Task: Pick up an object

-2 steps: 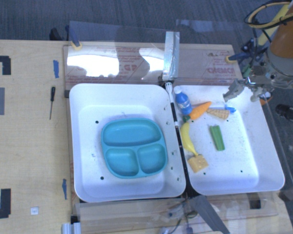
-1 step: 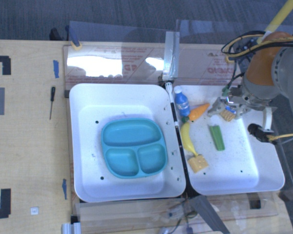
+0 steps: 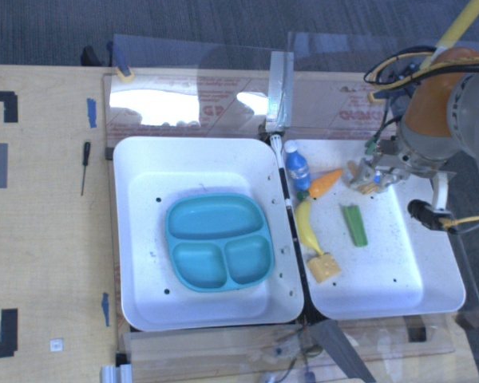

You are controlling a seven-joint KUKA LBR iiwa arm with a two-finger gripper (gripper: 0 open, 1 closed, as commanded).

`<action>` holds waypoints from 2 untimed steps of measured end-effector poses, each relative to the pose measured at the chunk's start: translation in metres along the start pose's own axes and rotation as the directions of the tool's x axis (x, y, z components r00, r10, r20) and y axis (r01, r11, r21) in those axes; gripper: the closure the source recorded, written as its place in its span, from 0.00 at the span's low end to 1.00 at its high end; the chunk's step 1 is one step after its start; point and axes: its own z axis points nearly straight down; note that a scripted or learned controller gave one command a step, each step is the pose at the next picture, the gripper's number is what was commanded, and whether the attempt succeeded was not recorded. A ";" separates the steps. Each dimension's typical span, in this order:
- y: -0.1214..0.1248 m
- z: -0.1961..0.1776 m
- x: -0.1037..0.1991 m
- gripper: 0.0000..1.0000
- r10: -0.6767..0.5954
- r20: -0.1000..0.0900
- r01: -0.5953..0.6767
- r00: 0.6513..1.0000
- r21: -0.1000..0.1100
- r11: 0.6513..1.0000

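Observation:
My gripper [image 3: 370, 177] hangs low over the back of the right bin [image 3: 399, 282], under the grey arm with the orange band [image 3: 431, 106]. Just to its left an orange carrot [image 3: 325, 183] lies touching a small blue bottle [image 3: 297, 168] by the bin's left wall. A green stick [image 3: 354, 224] lies in front of the gripper, a little apart from it. A yellow banana [image 3: 306, 227] runs along the left wall, with a tan block [image 3: 322, 267] at its near end. The gripper's tip is small and blurred against the bin floor.
The left bin [image 3: 136, 214] holds a teal divided plate [image 3: 218, 240]. A clear panel and a metal divider post [image 3: 279, 94] stand behind the bins. Cables [image 3: 395, 66] loop above the arm. A black fitting [image 3: 423, 211] juts out at the right bin's right rim.

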 end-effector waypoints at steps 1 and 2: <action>0.021 -0.093 0.098 1.00 -0.081 -0.006 0.081 0.997 -0.007 0.997; 0.001 -0.128 0.096 1.00 -0.208 -0.002 0.208 0.978 0.001 0.978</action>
